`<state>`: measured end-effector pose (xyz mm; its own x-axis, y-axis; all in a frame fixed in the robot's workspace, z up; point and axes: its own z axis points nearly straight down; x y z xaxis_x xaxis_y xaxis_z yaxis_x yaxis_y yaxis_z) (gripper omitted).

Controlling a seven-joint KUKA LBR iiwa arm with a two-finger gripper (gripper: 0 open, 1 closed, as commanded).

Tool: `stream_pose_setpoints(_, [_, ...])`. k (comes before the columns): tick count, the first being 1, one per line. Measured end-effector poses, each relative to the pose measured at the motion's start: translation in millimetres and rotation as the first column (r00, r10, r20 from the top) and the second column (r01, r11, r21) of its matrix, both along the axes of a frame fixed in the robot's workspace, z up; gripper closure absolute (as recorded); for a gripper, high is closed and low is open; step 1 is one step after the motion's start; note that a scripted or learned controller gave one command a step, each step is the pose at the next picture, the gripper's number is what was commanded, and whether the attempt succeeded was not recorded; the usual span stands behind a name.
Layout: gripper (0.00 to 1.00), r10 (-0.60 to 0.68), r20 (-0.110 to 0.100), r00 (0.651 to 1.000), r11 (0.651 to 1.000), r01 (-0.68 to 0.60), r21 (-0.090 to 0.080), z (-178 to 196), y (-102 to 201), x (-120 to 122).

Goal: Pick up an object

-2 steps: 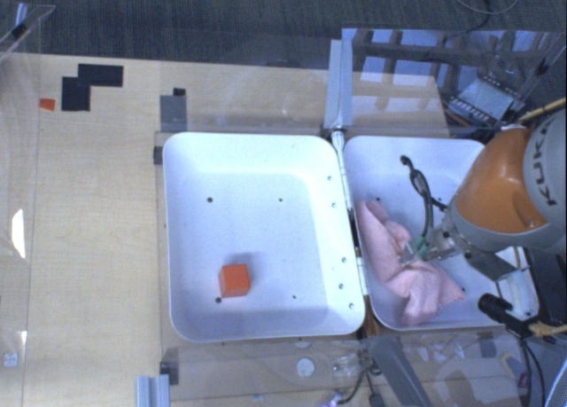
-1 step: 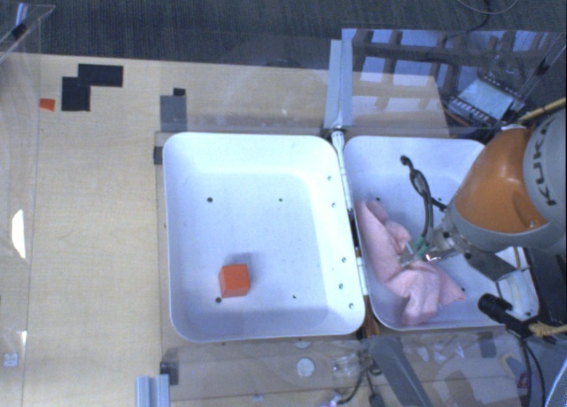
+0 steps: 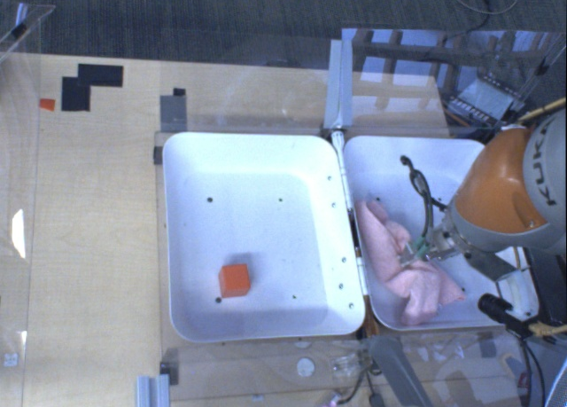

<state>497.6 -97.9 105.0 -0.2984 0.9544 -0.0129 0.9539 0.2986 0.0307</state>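
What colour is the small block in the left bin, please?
Orange, seen clearly in the camera view.

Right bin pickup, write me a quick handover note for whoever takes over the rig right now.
Hand: down in the right bin, at the pink cloth; the view does not settle whether it grips.
Things: pink cloth lies crumpled along the right bin's left side and front. Orange block sits alone in the left bin, front left, untouched.
Done: arm lowered onto the cloth.
Left: confirm a grip, then lift the cloth off the bin floor.
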Motion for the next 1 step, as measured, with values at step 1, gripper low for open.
stream_pose_setpoints(1, [0.0,0.0,0.0,1.0,1.0,0.0,0.0,0.0,0.0,0.0])
